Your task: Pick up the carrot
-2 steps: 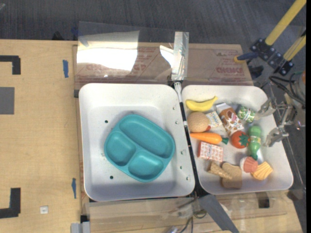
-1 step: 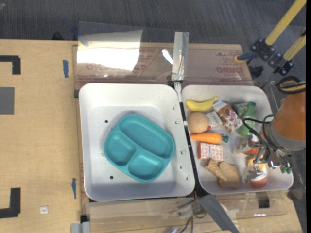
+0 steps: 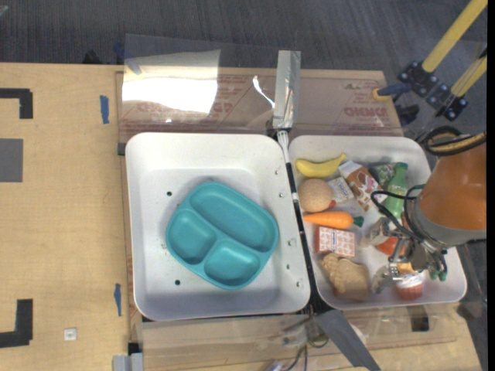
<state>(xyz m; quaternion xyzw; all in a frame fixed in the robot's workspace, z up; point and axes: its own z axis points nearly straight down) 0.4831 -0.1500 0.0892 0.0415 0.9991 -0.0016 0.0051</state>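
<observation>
The carrot, orange with a small green tip pointing right, lies flat in the right bin, near its left wall. My gripper hangs low over the right part of that bin, about a hand's width right of and below the carrot, not touching it. Cables and the orange wrist band cover much of the gripper.
Around the carrot lie a banana, a round bread roll, a red snack packet, a lumpy brown item, a green bottle and wrappers. The left bin holds a teal divided plate.
</observation>
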